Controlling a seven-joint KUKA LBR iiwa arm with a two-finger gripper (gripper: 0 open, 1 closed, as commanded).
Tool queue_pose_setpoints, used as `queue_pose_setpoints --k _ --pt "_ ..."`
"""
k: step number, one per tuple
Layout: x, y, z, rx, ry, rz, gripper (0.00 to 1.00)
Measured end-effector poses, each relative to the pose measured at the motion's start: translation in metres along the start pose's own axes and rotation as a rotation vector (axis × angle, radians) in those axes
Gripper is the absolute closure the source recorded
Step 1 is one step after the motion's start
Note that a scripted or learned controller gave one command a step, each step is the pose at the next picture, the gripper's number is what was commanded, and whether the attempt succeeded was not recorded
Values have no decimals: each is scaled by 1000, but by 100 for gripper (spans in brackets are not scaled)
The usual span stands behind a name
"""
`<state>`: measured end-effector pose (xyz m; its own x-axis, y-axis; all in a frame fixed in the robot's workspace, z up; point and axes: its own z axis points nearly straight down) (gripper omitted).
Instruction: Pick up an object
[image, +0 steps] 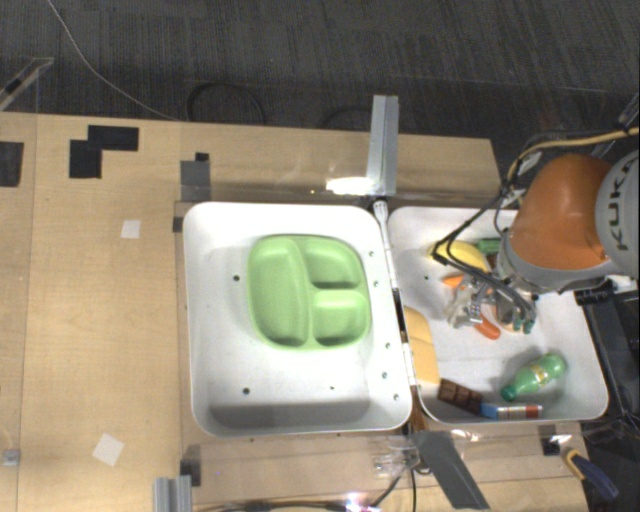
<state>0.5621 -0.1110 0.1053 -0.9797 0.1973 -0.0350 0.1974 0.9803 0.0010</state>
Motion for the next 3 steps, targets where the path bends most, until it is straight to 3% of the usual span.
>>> queue_pose_setpoints --k 1,2,3 --pt "0 0 1 0 1 -1 0" --pt "-33 27 17 0 22 91 0" --pt "7 10 15 0 19 170 0"
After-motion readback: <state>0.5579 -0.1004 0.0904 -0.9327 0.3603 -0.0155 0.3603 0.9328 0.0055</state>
